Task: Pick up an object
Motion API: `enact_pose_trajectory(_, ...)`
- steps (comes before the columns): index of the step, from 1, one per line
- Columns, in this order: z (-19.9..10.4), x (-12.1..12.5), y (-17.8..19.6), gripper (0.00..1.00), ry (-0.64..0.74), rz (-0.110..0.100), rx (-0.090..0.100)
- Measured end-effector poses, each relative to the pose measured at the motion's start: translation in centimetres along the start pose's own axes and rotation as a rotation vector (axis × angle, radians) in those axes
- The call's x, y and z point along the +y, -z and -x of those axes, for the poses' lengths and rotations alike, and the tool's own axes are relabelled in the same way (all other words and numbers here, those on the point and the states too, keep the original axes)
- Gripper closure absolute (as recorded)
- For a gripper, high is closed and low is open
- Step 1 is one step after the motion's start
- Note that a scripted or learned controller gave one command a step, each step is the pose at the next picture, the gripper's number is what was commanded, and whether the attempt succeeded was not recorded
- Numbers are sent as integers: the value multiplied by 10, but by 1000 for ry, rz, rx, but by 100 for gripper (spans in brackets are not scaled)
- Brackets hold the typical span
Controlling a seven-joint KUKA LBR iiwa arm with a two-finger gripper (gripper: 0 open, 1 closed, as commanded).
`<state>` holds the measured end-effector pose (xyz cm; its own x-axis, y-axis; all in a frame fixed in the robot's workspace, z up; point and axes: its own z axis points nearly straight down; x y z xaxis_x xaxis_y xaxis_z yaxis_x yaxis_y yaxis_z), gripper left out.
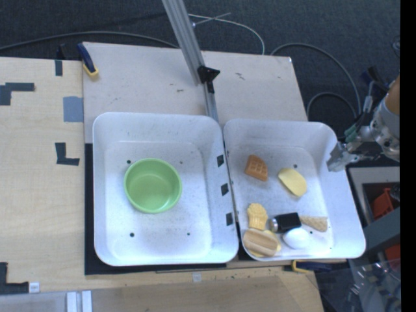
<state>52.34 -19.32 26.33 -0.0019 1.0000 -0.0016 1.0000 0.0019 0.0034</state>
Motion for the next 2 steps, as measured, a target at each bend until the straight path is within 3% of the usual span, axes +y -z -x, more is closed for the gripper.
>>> enact_pose_trajectory(2,-108,20,-13,100,5,-6,3)
